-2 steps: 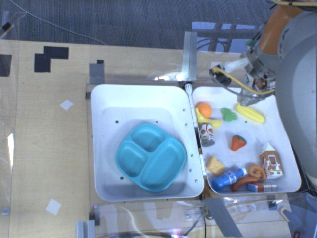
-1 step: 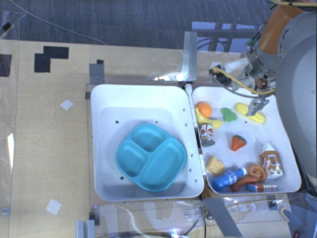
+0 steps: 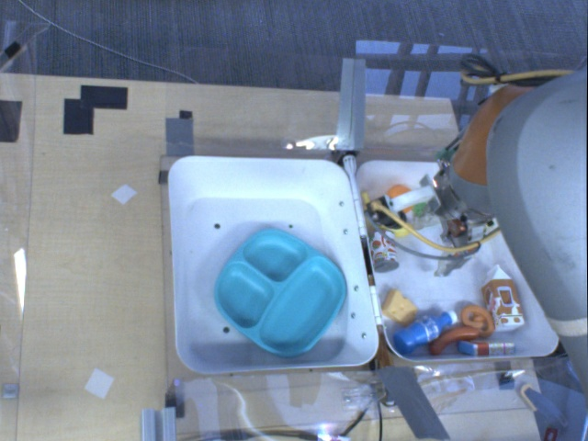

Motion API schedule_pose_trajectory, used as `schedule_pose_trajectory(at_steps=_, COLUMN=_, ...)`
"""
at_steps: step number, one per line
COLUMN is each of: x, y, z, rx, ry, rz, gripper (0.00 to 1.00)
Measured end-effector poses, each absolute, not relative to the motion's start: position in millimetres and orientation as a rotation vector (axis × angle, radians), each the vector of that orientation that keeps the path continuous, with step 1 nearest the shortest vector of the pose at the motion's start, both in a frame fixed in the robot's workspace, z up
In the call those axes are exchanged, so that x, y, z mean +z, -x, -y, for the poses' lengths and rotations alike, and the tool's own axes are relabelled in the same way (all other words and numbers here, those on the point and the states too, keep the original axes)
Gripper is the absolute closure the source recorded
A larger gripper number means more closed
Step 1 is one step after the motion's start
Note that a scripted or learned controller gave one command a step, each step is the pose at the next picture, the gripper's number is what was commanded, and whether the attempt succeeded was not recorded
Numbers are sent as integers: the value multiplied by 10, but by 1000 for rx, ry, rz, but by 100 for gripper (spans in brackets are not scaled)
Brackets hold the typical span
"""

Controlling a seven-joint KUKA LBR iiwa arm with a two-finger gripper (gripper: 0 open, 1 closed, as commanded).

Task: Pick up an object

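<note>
The right bin [image 3: 542, 338] holds the loose objects: a blue bottle [image 3: 424, 331] near its front edge, a yellow wedge [image 3: 399, 305] just behind it, a brown ring [image 3: 477, 319] and a small house-shaped carton [image 3: 503, 303] to the right, and a red-capped tube [image 3: 487, 347] at the front. The gripper [image 3: 457, 223] hangs over the bin's back half among yellow cables [image 3: 418, 237], beside an orange piece [image 3: 398, 192]. The left bin [image 3: 193, 246] carries a teal divided plate [image 3: 280, 290].
</note>
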State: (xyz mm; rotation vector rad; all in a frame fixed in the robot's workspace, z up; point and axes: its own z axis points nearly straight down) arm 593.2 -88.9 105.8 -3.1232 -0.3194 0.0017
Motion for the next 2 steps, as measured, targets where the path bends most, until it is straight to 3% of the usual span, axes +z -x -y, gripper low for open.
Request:
schedule_pose_trajectory(at_steps=1, x=902, y=-6551, z=1083, rx=-18, ry=3127, rz=324, gripper=0)
schedule_pose_trajectory(at_steps=2, x=1035, y=-6578, z=1067, rx=-30, ry=3125, rz=333, gripper=100)
